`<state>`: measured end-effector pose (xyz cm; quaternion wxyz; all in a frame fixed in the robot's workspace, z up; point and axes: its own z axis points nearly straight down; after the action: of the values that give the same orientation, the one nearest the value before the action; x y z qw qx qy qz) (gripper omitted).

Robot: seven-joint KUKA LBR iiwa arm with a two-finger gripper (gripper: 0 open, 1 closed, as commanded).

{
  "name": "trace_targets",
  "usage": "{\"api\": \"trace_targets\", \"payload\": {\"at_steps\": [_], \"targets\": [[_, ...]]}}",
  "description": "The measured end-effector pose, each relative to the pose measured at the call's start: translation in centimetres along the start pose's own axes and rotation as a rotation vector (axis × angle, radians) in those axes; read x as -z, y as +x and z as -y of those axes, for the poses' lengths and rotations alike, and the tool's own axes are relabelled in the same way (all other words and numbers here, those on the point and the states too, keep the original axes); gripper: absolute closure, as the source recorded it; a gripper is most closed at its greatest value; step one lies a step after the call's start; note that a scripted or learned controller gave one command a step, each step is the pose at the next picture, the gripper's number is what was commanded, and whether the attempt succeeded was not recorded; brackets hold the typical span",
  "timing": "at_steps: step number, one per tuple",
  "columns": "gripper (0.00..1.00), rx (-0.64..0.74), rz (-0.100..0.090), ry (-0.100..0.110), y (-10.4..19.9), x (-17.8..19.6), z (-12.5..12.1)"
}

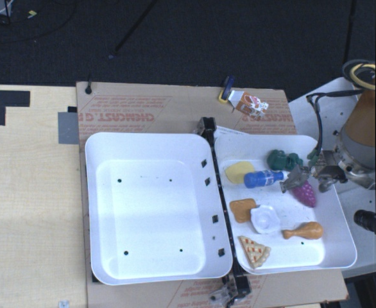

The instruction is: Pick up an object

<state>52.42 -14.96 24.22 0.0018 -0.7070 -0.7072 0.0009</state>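
2 white bins sit side by side: the left bin (104, 165) has a bare floor, the right bin (342, 252) crowds 7 toys toward its middle, leaving a strip along its near rim. The gripper (299, 178) hangs at the far right side, touching the purple grapes (306, 193); whether its claw pinches them, I cannot tell. Just left lies 1 blue bottle (264, 179).

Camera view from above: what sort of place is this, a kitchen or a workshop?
Most likely a robot test bench in a lab, not a kitchen. Two shallow white bins sit on a cardboard sheet, the food is toys such as a pizza slice and drumstick, and a robot gripper reaches in.
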Motion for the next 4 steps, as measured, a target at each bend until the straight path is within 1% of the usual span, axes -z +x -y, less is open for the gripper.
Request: {"api": "trace_targets", "payload": {"at_steps": [1,2,3,4], "targets": [[0.00,0.006,-0.003,0.006,6.5,-10.0,-3.9],[0.00,-0.001,0.001,0.002,5.1,-15.8,-5.3],[1.00,-0.006,0.000,0.002,5.1,-14.5,-5.2],[1.00,0.012,-0.004,-0.015,15.4,-0.1,-4.3]]}}
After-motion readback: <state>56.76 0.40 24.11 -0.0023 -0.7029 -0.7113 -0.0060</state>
